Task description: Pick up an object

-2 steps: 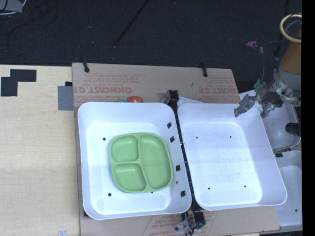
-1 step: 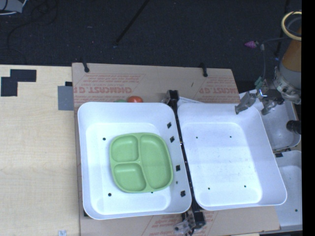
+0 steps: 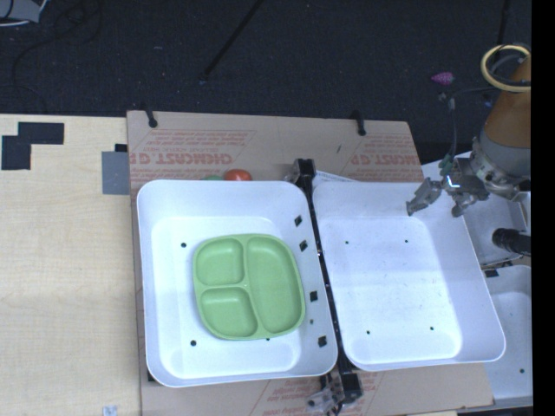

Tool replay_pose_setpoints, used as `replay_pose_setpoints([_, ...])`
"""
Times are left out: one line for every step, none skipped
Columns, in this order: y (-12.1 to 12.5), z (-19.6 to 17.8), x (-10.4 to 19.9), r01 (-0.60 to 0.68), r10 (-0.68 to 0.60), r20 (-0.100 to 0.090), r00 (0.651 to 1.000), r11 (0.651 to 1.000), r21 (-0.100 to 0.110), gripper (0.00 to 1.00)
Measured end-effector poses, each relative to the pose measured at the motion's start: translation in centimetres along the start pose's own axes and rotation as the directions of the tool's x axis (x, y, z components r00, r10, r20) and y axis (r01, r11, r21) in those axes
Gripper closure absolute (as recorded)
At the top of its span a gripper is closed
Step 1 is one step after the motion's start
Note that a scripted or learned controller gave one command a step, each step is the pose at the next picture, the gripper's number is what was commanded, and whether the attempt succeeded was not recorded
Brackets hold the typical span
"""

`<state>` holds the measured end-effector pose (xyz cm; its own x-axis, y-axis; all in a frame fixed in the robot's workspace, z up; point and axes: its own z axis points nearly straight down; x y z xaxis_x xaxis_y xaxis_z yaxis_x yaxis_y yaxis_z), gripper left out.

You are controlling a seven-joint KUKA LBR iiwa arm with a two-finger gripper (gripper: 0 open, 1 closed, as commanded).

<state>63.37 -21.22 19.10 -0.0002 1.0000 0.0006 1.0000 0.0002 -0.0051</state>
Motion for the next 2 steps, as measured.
replay_pose_setpoints([-1.1, 5.7, 0.1, 0.0, 0.0, -0.002, 1.0, 1.0, 0.003, 0.0])
replay_pose_setpoints([-1.1, 10.6, 0.3, 0.0, 0.0, -0.001, 1.0, 1.0, 0.0, 0.0])
